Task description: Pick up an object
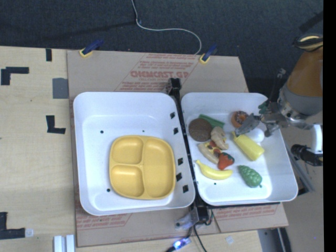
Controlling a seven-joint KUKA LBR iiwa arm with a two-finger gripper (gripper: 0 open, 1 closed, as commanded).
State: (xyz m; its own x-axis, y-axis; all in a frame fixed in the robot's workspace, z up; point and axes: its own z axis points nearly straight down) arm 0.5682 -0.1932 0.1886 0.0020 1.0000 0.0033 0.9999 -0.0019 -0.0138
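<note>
Dark blue cloth lies behind a pale wooden bench, where a brown cardboard sheet sits under two shallow white bins. A white cable trails over the cloth. Left bin holds a yellow three-compartment plastic tray. Right bin holds toy foods: a brown round patty, a yellow banana, a yellow cylindrical block, a green bumpy fruit, a red strawberry and an orange round piece. The grey gripper hovers near the block's upper end; whether it is open or closed cannot be told.
</note>
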